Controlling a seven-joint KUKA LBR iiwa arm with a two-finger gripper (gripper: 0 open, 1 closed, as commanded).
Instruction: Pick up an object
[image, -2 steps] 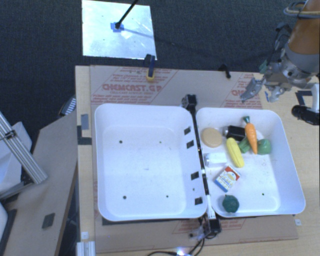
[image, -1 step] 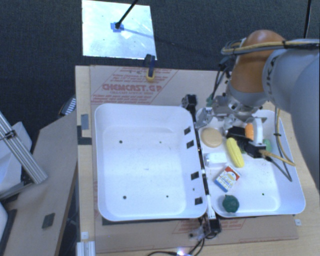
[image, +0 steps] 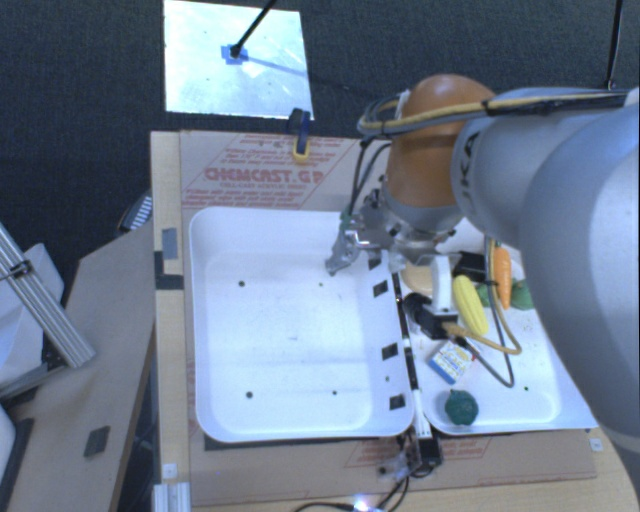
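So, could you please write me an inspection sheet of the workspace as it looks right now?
Surface: two shallow white bins side by side on a bench; left bin with only small dark specks on its floor, right bin holding the objects.
Job's things: yellow banana-like item, orange carrot-like item, dark green round item, small blue and white box, all in the right bin.
Clutter: nothing seen.
Grippers: pincer over the far edge of the left bin near the divider; nothing seen between its fingers.
Cables: yellow and black cables looping across the right bin.
Surroundings: printed cardboard under the bins, shiny panel beyond.
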